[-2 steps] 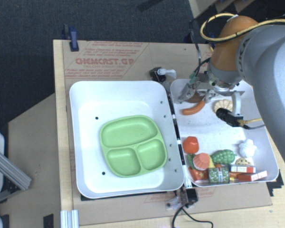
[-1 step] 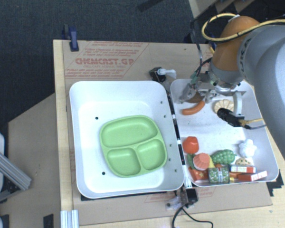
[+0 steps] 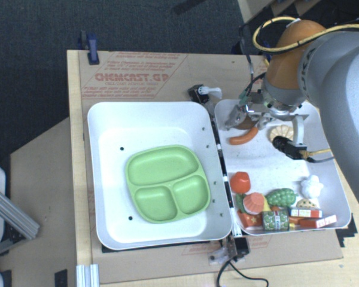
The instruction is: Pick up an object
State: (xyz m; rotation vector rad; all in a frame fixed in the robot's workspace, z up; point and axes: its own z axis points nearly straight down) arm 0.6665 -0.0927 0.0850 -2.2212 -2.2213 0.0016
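Two bins sit side by side on the bench (image 3: 137, 79). The left bin (image 3: 107, 118) holds a divided tray (image 3: 166, 183) near its middle. In the right bin (image 3: 329, 184), a sausage (image 3: 244, 137) lies toward the far end beneath the gripper (image 3: 251, 117), while a tomato (image 3: 240, 182), a leafy vegetable (image 3: 281, 197) and small packages (image 3: 305, 214) crowd the near end
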